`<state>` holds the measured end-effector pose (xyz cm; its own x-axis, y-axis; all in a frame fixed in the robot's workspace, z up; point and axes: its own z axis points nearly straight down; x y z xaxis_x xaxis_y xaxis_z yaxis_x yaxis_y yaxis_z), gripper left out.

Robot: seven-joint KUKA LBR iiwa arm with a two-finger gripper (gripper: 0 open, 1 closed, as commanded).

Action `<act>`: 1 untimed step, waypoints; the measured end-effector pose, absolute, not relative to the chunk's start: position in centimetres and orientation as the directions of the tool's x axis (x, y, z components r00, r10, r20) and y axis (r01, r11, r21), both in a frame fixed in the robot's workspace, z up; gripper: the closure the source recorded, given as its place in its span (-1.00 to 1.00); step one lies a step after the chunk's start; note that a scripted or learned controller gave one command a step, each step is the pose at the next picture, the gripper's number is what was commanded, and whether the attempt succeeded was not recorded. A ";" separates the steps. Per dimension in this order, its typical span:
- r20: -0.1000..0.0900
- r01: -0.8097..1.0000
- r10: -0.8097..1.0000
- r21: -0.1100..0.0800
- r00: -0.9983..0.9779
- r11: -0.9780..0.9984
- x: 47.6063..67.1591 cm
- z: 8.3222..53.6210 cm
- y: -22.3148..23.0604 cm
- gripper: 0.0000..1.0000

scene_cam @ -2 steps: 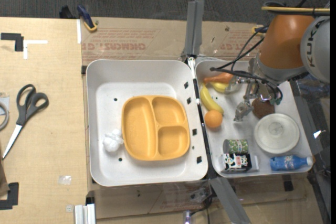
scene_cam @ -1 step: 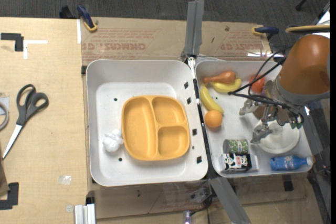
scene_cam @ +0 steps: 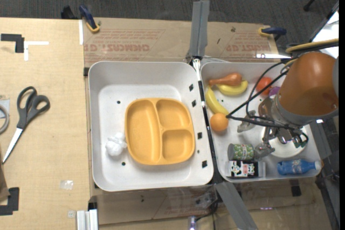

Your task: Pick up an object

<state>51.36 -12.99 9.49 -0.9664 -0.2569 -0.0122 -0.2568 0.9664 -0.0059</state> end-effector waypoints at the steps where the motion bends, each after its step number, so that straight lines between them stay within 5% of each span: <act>1: -0.004 -0.141 -0.141 -0.001 -0.990 0.990 53.6 18.1 -19.8 -1.00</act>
